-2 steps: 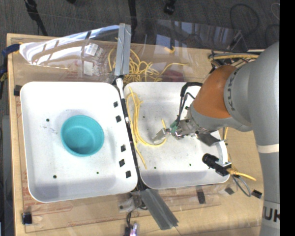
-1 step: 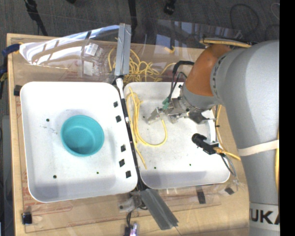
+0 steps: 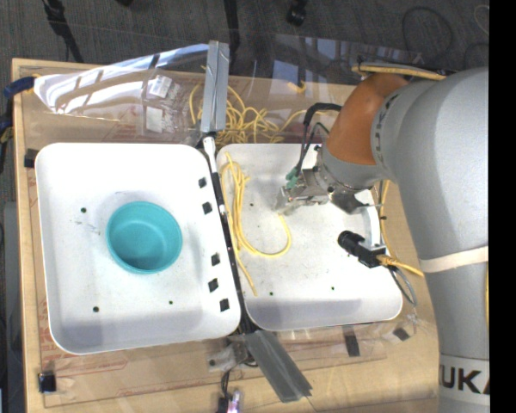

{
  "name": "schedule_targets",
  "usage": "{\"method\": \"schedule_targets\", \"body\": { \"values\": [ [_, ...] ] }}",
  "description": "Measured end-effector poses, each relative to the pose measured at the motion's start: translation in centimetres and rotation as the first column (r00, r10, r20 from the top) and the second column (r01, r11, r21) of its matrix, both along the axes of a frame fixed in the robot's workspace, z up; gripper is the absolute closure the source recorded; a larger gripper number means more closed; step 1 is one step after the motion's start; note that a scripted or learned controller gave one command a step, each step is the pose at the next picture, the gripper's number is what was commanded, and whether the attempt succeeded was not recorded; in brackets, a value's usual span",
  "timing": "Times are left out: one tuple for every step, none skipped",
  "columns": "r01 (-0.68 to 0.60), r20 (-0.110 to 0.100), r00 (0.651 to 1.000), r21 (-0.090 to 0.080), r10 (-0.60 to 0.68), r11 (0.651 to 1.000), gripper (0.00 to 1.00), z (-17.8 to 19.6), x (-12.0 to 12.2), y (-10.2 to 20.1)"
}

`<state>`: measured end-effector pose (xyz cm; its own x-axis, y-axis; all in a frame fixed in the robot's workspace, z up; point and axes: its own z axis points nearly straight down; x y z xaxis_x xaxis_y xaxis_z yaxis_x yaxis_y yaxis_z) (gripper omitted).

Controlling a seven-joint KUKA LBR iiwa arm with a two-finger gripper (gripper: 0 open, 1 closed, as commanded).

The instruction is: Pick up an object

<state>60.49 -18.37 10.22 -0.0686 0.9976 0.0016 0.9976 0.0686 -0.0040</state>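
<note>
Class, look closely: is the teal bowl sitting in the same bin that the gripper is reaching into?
No, the teal bowl sits in the left bin, while the gripper is over the right bin.

Lighting bright, even, overhead. White bins near overexposed, little surface detail. Strong glare streak on clear plastic sheet at upper left of surface. Soft short shadows under arm and inside teal bowl. Floor at top dim. Overall focus slightly soft, mild compression noise.
</note>
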Motion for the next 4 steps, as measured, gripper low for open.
{"method": "schedule_targets", "body": {
  "values": [
    [0.000,0.000,1.000,0.000,0.000,1.000,0.00,0.0,0.0,0.0],
    [-0.116,-0.001,0.993,0.001,0.116,0.993,0.00,-1.1,-3.8,0.1],
    [-0.121,-0.003,0.993,0.002,0.121,0.993,1.00,-0.1,-3.7,0.1],
    [-0.121,-0.003,0.993,0.001,0.121,0.993,0.00,-0.2,-3.8,0.1]
  ]
}}
